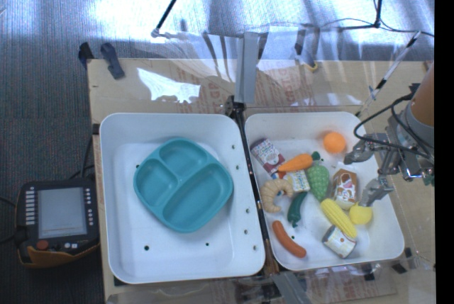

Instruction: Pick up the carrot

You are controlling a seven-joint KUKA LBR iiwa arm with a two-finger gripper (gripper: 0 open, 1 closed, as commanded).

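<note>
One carrot (296,163), long axis left-right, green top rightward.

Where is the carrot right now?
The carrot lies in the right bin, upper middle of the pile, between the small carton on its left and the orange ball on its right.

**Counter: surface and direct load**

From my remote station I see the counter (170,86), a pale wood-toned top with glare across its far part. Two shallow white bins rest directly on it, side by side and touching: the left bin (113,224) and the right bin (383,242). A dark clamp-like item (111,60) sits at the far left corner.
</note>
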